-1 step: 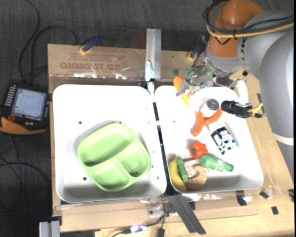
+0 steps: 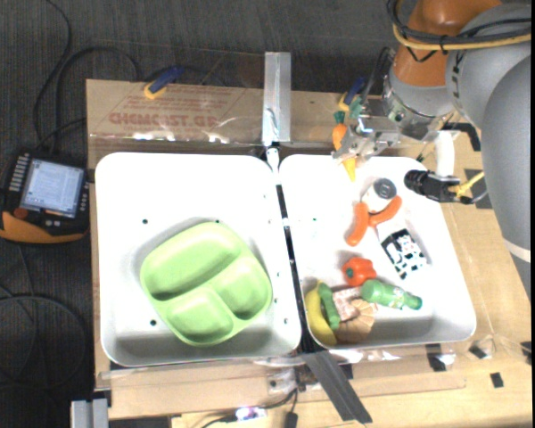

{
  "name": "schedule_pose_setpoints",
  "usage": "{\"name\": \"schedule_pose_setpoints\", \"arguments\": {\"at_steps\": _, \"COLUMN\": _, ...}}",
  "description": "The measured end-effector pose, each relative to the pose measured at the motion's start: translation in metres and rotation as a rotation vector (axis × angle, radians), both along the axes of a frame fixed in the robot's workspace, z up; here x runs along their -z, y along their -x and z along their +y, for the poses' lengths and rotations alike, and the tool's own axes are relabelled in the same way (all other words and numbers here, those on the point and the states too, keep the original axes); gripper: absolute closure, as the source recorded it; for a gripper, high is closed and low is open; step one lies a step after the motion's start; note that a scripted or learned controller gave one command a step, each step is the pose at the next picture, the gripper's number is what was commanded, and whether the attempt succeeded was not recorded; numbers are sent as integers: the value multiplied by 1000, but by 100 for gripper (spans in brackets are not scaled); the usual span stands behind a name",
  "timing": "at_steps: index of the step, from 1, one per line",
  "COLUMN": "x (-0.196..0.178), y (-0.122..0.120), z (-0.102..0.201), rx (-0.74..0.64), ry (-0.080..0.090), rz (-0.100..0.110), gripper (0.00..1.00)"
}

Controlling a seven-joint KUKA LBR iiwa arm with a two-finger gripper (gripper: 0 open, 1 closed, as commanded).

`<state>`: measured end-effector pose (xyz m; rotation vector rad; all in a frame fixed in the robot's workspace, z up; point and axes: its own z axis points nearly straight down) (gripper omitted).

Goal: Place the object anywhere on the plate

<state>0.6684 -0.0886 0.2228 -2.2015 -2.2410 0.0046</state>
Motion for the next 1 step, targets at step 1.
{"name": "schedule_pose_setpoints", "arguments": {"at_steps": 1, "x": 41, "y": 59, "z": 82, "rx": -86, "ry": -2, "rz": 2, "gripper": 100}}
